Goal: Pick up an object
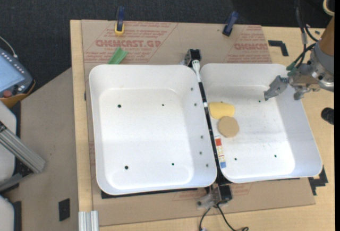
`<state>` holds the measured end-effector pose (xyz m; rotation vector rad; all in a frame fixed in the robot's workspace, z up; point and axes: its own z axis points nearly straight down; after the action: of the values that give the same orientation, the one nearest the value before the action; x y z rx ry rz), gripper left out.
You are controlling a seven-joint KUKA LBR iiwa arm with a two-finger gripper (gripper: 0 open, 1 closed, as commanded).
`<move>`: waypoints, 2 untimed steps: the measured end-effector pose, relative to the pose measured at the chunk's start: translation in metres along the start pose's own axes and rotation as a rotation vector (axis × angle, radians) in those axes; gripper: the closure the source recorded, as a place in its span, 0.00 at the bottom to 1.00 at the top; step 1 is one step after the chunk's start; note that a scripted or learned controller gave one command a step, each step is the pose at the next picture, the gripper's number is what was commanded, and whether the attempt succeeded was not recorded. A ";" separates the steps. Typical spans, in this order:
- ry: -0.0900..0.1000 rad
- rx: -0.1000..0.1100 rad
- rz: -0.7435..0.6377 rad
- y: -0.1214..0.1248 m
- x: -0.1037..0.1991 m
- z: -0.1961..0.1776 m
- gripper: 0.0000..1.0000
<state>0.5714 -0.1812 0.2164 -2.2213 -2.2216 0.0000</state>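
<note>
1. Camera view: two white bins sit side by side on the bench; the left bin [143, 129] has bare floor, the right bin [265, 139] holds the objects.
2. Arm [325, 60] reaches in from the right, over the right bin's far right corner.
3. Gripper [287, 88] hangs with fingers spread wide, holding and touching nothing.
4. Yellow piece [221, 109] and tan disc [229, 127] lie untouched near the right bin's left wall, well apart from the gripper; the pick looks not yet begun.
</note>
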 end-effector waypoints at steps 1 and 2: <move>-0.006 -0.024 -0.006 0.079 0.023 -0.198 0.00; -0.010 -0.019 0.005 0.038 -0.023 -0.330 0.00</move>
<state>0.6098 -0.2039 0.5465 -2.2414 -2.2304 -0.0107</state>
